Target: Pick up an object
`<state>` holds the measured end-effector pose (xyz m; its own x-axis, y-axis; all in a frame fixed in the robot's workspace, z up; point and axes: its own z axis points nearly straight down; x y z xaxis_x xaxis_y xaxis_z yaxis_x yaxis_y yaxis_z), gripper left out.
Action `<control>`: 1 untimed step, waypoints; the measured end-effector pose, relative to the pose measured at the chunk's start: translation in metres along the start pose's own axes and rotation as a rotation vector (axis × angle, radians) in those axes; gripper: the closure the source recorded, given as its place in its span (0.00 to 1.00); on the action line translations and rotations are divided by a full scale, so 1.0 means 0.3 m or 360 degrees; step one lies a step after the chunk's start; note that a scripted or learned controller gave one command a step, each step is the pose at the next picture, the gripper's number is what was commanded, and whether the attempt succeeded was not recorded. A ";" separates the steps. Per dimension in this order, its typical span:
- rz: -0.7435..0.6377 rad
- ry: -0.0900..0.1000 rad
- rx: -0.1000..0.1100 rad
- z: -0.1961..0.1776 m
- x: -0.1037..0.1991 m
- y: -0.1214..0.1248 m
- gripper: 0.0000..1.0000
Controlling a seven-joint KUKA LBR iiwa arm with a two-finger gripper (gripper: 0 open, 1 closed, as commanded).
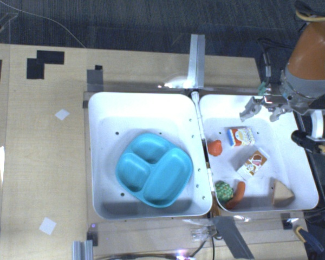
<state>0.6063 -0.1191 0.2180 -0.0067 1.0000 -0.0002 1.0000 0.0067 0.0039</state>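
The left bin (100, 145) holds a blue tray (153, 169). In the right bin (309, 172) lie a tomato (215, 147), carton (241, 136), packet (253, 163), green ball (223, 189), sausage (236, 195) and wedge (280, 193). The gripper (264, 109) hangs over the bin's far edge, fingers spread, holding nothing. This looks like the approach; next it must descend over the carton.

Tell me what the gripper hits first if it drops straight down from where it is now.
Probably bare floor of the right bin, near its back wall. The gripper hangs above the small carton, though depth is uncertain.
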 end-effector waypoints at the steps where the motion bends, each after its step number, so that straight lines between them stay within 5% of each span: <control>1: -0.0007 0.0000 -0.0008 -0.039 0.004 0.006 1.00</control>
<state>0.6080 -0.1180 0.2297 -0.0110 0.9999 -0.0002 0.9999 0.0110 0.0091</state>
